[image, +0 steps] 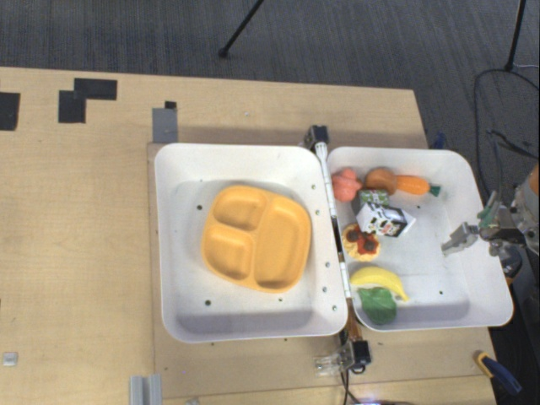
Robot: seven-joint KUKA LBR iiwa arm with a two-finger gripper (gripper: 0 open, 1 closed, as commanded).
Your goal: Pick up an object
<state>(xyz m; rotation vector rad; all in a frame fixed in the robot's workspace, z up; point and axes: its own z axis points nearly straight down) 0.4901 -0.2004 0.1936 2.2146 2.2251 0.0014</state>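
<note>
1. Our gripper [462, 238] hangs at the right bin's [447, 306] right side, fingers spread, holding nothing.
2. We judge the banana [377, 280] — near-left — light, stiff, slippery; grip it mid-body.

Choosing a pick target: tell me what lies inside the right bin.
The right bin holds a banana, a green item, a carrot, a pink fruit and a small printed carton; anything beneath them is covered.

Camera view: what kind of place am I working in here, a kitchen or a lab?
Most likely a robotics lab or test cell: a plywood bench bearing two white bins, toy food such as a plastic banana in the right one, and grey office carpet beyond.
</note>
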